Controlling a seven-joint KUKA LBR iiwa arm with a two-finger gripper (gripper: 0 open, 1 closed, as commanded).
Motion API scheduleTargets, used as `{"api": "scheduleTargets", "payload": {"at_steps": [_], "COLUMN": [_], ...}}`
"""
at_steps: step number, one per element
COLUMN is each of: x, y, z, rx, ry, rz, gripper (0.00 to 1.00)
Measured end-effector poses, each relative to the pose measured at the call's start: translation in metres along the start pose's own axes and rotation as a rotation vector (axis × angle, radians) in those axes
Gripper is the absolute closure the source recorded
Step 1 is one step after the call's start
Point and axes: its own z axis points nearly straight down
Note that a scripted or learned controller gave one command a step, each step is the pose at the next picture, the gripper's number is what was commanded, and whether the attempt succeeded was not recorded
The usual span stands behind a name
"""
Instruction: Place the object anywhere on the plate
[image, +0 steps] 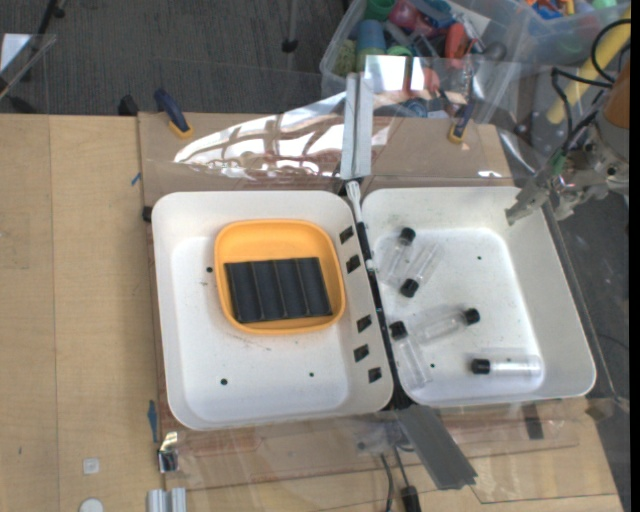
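An orange plate sits in the left bin. A black ribbed block lies flat on it and covers most of its middle. In the right bin lie several clear vials with black caps, among them one near the front right and one in the middle. A grey piece that looks like my gripper hangs over the right bin's far right corner, apart from the vials and far from the plate. Nothing shows in it.
A row of small black tabs runs down the divider between the bins. Two more vials lie near the divider. Cables and clutter crowd the far right, and a clear box of toys stands behind the bins.
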Motion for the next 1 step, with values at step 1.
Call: {"api": "scheduleTargets", "payload": {"at_steps": [1], "x": [-0.0007], "y": [0.0064], "z": [0.0031], "rx": [-0.001], "ry": [0.000], "rz": [-0.140], "gripper": [0.00]}}
